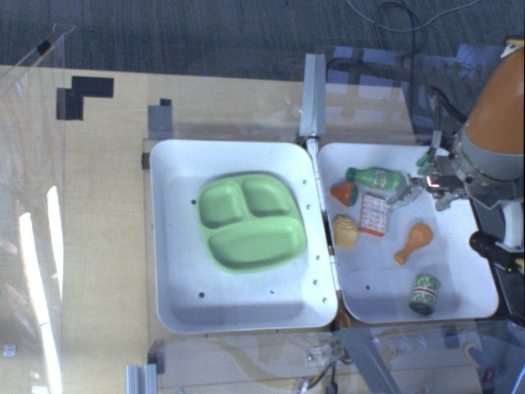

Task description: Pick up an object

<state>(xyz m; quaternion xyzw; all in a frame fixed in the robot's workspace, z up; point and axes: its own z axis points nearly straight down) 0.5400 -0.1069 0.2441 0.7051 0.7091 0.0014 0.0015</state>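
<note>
The arm is cut off at the frame's right edge; its gripper sits over the right bin, jaw state indiscernible. Just left of it, the green bottle lies horizontally, cap toward frame left, above the carton.

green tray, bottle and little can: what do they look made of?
Green divided tray: likely moulded plastic, matte, with soft rounded compartment edges and an even colour.
Green bottle: probably toy plastic, slightly glossy, with a white label band.
Small can: printed label wrap; too small to tell metal from plastic.
White bins: look like smooth, semi-gloss plastic.
</note>
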